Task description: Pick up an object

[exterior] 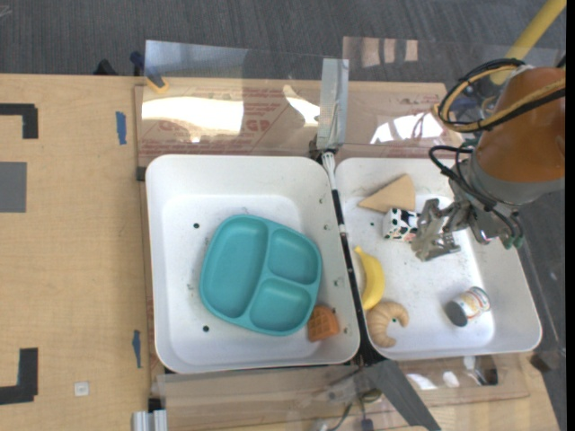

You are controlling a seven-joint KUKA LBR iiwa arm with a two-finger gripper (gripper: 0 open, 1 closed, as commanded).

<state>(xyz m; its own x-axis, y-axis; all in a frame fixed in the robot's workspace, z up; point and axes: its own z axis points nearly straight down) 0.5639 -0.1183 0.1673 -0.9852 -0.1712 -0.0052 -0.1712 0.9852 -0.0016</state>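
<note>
Two white bins sit on the counter. Right bin: the pincer hovers beside a black-and-white cow toy, can't tell its state; banana, croissant, can lie nearby.

two bins, one plate, six small objects

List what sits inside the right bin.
Right bin: tan wedge, cow toy, banana, croissant, small can. The gripper covers the floor beneath it.
</note>
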